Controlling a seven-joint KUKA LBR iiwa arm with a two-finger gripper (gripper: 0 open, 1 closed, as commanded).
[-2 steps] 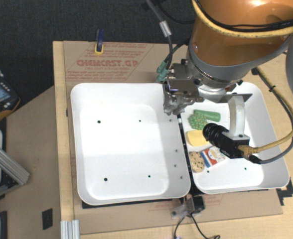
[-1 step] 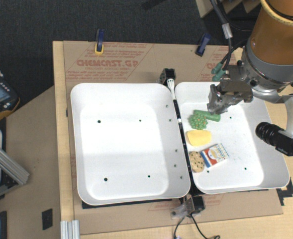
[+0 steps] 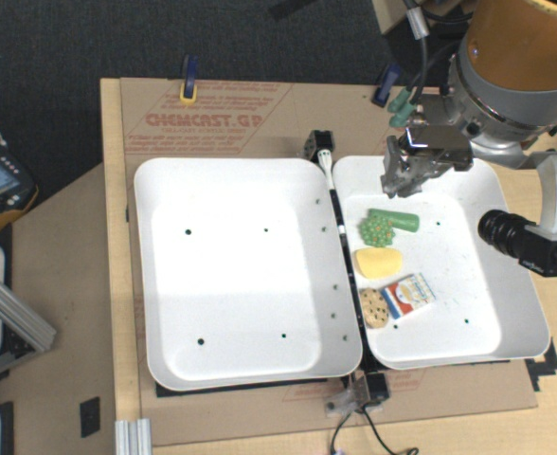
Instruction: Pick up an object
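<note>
In the right bin lie three objects near its left wall: a green bumpy vegetable toy, a yellow rounded piece just below it, and a small cookie packet with red and blue print nearest the front. My gripper hangs above the back part of the right bin, just behind the green toy and apart from it. Nothing shows between its fingers.
The left bin lies beside the right one, with a black divider strip between them. A black cylindrical fixture juts over the right bin's right side. The bins rest on a cardboard sheet.
</note>
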